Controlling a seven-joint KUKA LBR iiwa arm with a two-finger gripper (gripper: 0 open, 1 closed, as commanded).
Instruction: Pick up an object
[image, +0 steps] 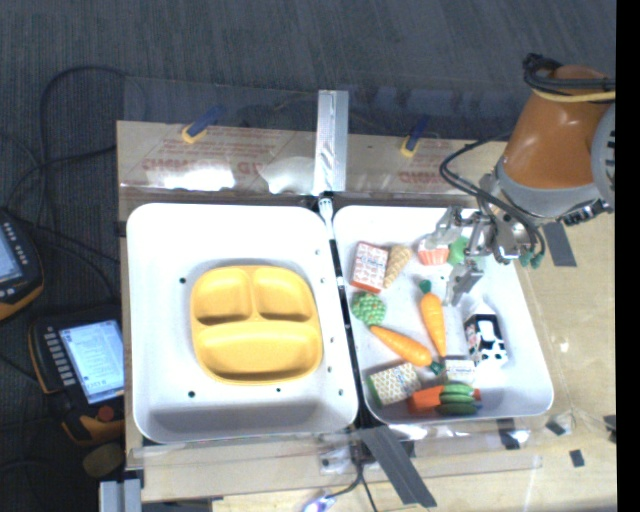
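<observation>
Two carrots (418, 330) lie below the claw (462, 268); whether it is open, I cannot tell

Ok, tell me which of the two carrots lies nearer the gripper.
The upright carrot, just below the gripper, its green top pointing up toward the gripper. The other carrot lies slanted farther left, nearer the bin's middle.

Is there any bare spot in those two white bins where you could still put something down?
The left bin has bare floor all around the yellow tray, widest along its left wall. The right bin is crowded: two carrots, a cow and small boxes. The claw hangs over its top.
</observation>
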